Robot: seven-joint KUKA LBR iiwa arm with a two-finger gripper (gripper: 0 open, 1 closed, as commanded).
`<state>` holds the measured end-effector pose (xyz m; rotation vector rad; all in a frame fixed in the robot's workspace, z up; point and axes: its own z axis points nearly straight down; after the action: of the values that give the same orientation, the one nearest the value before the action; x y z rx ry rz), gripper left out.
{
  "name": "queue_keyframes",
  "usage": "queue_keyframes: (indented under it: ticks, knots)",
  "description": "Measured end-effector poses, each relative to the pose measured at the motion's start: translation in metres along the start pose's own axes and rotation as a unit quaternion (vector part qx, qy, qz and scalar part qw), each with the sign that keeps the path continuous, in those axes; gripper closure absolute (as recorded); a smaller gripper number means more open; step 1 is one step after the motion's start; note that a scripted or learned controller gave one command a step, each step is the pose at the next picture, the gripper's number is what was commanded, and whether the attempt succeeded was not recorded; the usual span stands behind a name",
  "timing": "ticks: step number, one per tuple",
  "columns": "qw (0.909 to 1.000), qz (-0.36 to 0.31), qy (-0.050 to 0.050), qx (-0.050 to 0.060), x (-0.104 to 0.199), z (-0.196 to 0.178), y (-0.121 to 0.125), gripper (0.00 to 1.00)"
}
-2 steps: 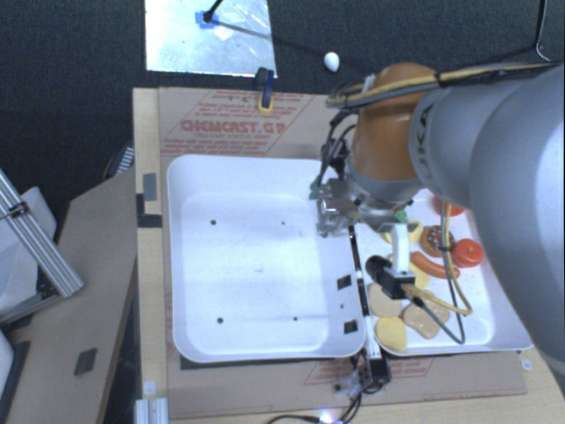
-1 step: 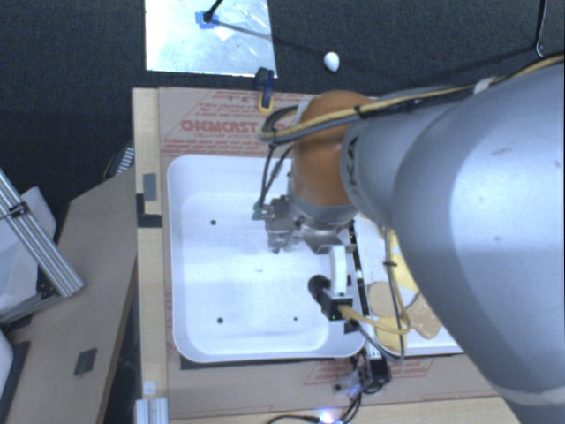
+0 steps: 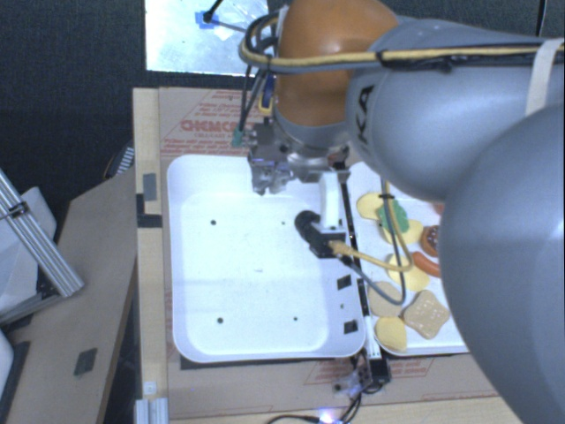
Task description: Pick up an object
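Gripper (image 3: 267, 177) hangs over left bin's (image 3: 203, 325) far edge, finger state indiscernible — approach step; pickable items, e.g. cracker (image 3: 425, 314), lie in right bin by counter's right edge — next move: reach there.

Red "CHEMC…" print, partly hidden, on cardboard sheet (image 3: 199, 124).

Light wooden tabletop (image 3: 150, 325), partly covered by a brown cardboard sheet with red printing (image 3: 199, 131). On the sheet, two shallow white plastic bins sit side by side, rims touching. The left bin (image 3: 190, 263) lies toward the tabletop's left edge. The right bin (image 3: 441, 347) is largely hidden under the arm.
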<state>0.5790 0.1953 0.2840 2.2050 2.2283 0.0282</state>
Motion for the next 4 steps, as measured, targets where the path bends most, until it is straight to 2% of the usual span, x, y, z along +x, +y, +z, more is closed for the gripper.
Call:
queue_keyframes:
  ticks: [1,2,3,4]
  knots:
    - [1.0,0.002,-0.003,0.007,0.005,-0.025,-0.013,1.0]
    - [1.0,0.002,-0.003,0.005,0.032,-0.051,0.041,1.0]
    - [1.0,0.003,-0.004,0.006,0.038,-0.063,0.091,1.0]
    - [0.9999,0.006,-0.005,0.007,-0.011,-0.072,0.091,1.0]
